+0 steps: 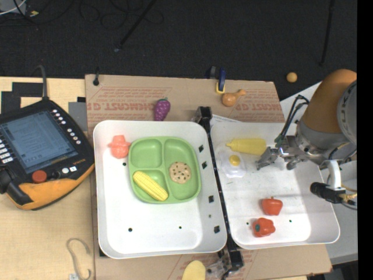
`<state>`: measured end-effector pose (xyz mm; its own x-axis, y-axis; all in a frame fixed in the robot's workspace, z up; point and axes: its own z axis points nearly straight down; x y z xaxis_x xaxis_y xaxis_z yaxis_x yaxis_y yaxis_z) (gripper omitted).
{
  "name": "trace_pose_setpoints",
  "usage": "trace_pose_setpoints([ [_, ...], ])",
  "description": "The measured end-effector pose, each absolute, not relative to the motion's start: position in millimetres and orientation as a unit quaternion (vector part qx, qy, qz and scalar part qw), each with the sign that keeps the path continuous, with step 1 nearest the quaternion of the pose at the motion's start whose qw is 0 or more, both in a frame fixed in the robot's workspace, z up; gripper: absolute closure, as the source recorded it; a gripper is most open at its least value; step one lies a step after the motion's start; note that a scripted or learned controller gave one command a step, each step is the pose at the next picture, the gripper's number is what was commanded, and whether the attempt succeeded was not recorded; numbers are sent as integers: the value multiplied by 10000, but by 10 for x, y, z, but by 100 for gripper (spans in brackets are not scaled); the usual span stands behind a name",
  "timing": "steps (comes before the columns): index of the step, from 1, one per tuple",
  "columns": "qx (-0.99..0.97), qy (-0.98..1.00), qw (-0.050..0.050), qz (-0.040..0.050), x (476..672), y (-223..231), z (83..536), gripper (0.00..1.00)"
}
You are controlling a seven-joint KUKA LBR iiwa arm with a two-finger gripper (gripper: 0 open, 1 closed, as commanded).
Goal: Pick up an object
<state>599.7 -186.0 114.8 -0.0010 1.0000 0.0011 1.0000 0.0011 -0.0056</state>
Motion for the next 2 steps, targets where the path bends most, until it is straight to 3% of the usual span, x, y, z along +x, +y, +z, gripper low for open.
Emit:
trace_pose_setpoints([
  [1, -7058, -7084, 18, 8, 6002, -1825, 862, 0],
  [2, -7061, -7081, 15, 3, 6005, -1830, 975, 100],
])
